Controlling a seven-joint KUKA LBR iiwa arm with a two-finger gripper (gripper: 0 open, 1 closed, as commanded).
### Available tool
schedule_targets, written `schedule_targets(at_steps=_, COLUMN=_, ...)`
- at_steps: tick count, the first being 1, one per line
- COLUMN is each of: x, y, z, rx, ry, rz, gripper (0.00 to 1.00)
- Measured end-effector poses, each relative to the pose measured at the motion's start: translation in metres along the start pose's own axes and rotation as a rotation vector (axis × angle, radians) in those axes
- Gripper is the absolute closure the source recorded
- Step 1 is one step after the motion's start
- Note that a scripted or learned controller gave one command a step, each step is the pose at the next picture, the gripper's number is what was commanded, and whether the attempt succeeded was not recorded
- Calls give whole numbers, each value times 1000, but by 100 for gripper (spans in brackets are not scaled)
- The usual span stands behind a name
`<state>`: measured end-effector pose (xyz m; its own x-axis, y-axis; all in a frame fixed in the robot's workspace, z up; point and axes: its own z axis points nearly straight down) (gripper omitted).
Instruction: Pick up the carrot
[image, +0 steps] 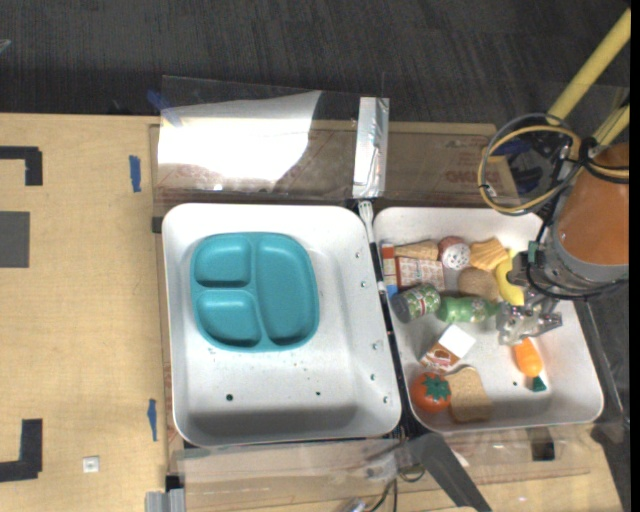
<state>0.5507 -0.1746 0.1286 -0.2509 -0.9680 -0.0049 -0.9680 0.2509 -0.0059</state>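
1. Because the carrot looks like a small toy of moulded plastic, orange with a green tip, I judge it light, stiff and fairly smooth, so it may slide or roll if it is pinched off-centre.
2. It lies on the floor of the right bin, near that bin's right wall, with its green end pointing towards the near rim and nothing touching it.
3. A grip across the thicker orange body, square to its long axis, seems the safest hold; the tapered green end would likely slip out.
4. The gripper hangs just above and beside the carrot's orange end; whether the jaws are parted or closed I cannot tell from this slanted view.
5. The bin floor is white, hard and flat, which gives the carrot little friction.
6. Room is fair: bare floor lies around the carrot, while a banana, a green bottle and a tomato sit to its left.
7. The left bin bears a teal divided plate, well apart.
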Motion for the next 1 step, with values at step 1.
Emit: schedule_targets(at_steps=1, x=59, y=35, z=18, rx=-9, ry=2, rz=-205, gripper=100)
